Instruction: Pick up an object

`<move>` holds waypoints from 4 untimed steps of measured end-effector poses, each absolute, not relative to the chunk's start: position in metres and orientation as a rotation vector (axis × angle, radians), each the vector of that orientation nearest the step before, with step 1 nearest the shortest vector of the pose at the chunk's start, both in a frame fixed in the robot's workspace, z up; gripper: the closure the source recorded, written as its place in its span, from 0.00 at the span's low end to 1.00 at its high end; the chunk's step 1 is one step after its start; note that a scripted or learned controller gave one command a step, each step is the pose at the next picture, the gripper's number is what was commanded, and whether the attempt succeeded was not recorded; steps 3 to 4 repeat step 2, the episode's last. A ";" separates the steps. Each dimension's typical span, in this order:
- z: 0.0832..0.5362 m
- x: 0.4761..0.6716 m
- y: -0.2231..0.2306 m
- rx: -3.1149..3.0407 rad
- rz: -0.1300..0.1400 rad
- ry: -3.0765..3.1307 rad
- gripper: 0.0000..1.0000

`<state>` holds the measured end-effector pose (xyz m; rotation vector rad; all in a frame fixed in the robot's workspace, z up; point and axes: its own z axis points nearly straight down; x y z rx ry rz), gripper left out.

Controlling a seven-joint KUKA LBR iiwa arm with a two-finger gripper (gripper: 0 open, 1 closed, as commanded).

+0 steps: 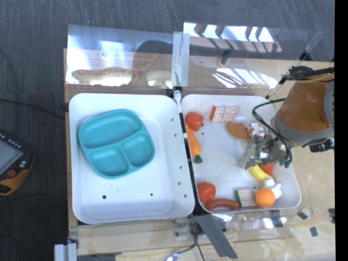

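Dark grey carpet surrounds a pale wooden worktop (315, 222), with clear plastic screens (125, 56) standing along its far edge and catching window glare.

Two shallow white bins side by side take up most of the surface. Left bin (98, 200): one teal divided plate (116, 142), three compartments, lying flat toward the far-left part. Right bin (217, 167): scattered toy food.

Arm (307, 110) enters from the right, orange band prominent over the bin's right rim, black cables looping off it. Hand (255, 154) is down in the right bin's right half, metal fingers pointing at the floor of the bin; whether they are spread or closed I cannot tell, and nothing visibly sits between them.

Items in the right bin, roughly by size:
- red sausage (220, 204) along the near wall, next to a red tomato-like piece (206, 190)
- orange ball (265, 197) (an orange, probably) in the near-right corner
- carrot (193, 145) with green tip against the left wall, a red-orange piece (194, 120) just beyond it
- pink-and-white wafer-like block (224, 112) near the far wall
- brown flat piece (237, 129) just beside the hand's far side
- yellow piece (258, 173) just below the hand, touching a small red piece (267, 168)
- small patterned block (246, 196) beside the orange ball

Black handheld device (11, 165) lies on the carpet at far left.
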<state>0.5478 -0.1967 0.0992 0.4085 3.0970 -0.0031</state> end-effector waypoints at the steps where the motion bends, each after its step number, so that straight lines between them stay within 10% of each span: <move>1: 0.099 0.548 -0.197 0.409 -0.003 3.097 0.00; 4: 0.090 0.541 -0.206 0.480 0.007 3.090 0.00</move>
